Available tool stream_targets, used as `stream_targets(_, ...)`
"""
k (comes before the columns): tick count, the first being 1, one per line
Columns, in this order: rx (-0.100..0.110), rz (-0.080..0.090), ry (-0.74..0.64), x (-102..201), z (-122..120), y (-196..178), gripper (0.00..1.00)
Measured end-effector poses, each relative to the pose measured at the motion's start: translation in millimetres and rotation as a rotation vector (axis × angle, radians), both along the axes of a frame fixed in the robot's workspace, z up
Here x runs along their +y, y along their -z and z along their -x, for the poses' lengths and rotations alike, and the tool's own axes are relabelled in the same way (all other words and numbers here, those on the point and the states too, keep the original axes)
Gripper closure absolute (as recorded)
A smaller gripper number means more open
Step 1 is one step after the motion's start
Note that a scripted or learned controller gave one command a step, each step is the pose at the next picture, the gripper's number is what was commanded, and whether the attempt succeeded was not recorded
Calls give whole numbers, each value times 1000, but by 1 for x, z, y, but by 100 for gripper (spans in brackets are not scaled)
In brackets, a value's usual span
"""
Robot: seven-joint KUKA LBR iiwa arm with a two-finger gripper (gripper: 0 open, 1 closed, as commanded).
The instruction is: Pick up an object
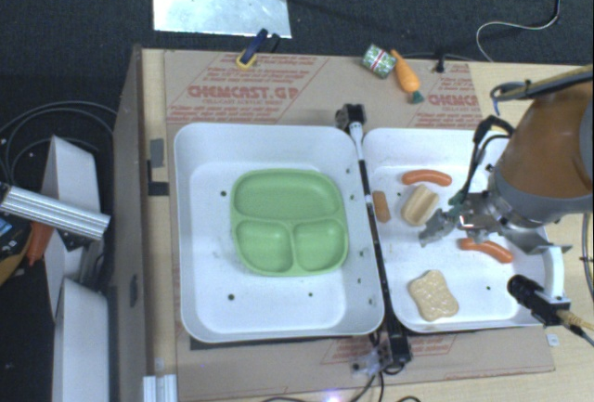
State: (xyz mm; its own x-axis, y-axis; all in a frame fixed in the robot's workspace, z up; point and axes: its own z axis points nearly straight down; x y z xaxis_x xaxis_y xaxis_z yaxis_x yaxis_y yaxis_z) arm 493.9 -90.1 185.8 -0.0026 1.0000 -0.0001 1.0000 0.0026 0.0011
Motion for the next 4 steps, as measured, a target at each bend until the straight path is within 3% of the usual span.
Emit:
stream_targets(1, -1, 0, 0, -2, -45, 101, 0)
stream_targets(2, -4, 1, -1, -17, -131, 71, 0)
stream_targets(3, -1, 1, -2, -22, -145, 102, 0)
stream_targets(4, -3, 0, -3, -9, -167, 88, 0)
